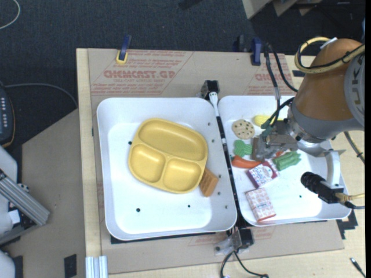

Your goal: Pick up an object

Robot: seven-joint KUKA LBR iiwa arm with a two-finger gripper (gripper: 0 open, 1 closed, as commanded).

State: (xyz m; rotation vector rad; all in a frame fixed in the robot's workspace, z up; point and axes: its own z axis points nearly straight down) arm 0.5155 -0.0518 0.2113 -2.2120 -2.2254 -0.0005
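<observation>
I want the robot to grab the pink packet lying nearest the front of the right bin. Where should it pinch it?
Best guess: the gripper should come straight down and pinch the pink packet across its two long edges at the middle. It lies flat in the right bin with bare floor on both sides, so the fingers should fit.

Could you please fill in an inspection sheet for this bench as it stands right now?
Surface: two white bins, left bin and right bin, on a board.
Job's things: cookie, green pieces, red packets in the right bin.
Clutter: yellow divided tray and brown piece in the left bin.
Grippers: gripper low over the right bin's items.
Cables: black cables along the arm.
Surroundings: dark carpet.
</observation>
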